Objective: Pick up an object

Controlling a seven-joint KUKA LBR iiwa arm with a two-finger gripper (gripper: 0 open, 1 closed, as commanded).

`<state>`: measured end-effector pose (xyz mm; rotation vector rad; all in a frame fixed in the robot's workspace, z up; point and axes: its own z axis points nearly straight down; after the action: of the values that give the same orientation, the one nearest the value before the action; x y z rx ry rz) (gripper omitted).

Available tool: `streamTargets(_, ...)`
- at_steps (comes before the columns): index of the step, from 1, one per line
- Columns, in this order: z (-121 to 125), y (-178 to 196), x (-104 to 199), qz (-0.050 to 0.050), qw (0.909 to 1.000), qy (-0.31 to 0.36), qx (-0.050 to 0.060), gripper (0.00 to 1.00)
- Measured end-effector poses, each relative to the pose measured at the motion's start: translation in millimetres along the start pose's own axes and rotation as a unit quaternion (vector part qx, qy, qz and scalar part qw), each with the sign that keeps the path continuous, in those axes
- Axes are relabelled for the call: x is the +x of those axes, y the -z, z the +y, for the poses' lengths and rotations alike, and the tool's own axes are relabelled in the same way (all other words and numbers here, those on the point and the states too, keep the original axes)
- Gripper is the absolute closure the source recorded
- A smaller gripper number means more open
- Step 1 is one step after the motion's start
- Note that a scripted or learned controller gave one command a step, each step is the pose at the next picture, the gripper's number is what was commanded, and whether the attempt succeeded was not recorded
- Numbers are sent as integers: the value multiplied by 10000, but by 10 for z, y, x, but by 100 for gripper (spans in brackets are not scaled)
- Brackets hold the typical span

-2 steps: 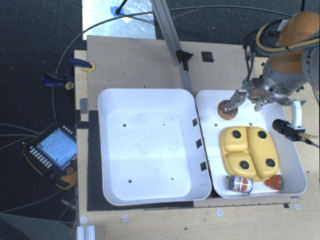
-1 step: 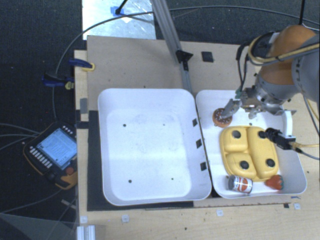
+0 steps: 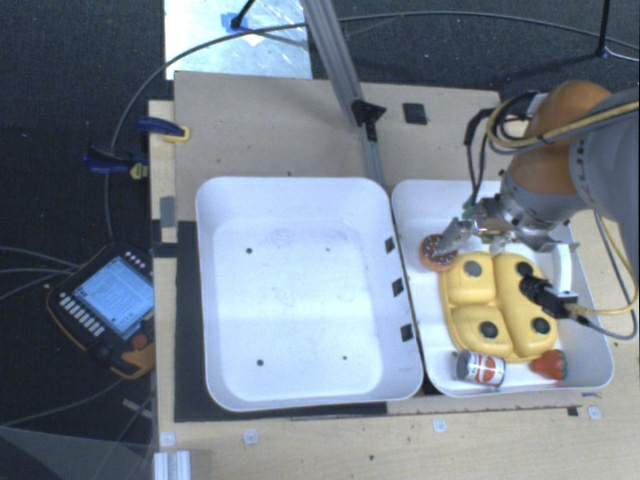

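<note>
I was at the reaching step. My gripper [image 3: 458,234] hung low in the right bin [image 3: 410,208], toward its far left part, with my arm coming in from the right over the bin's far edge. It sat just beside a small ring-shaped object [image 3: 435,252], brown with a pinkish top, which lay close to the bin's left wall. From this slant I could not tell whether the gripper was wide or narrow, and nothing was visibly held in it, so I judged that the pick was not yet made.

The other candidates were all in that same bin. A big yellow block [image 3: 478,298] with dark round holes lay in the middle, touching or nearly touching the ring on its near right side. A small can [image 3: 484,369] lay on its side at the near edge, and a red-orange piece [image 3: 548,365] sat beside it to the right.

The ring looked like the nearest target. As I judged it, the next move called for centring over the ring, going down without knocking the yellow block or the bin wall, closing on it, and lifting straight up. The ring was low and flat, so a shallow close might have slipped off.
</note>
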<state>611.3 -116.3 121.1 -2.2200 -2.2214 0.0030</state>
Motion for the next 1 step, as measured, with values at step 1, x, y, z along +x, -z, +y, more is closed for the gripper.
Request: streamTargets(1, 49, -305, -6, -11, 10000, 5, -78, 0)
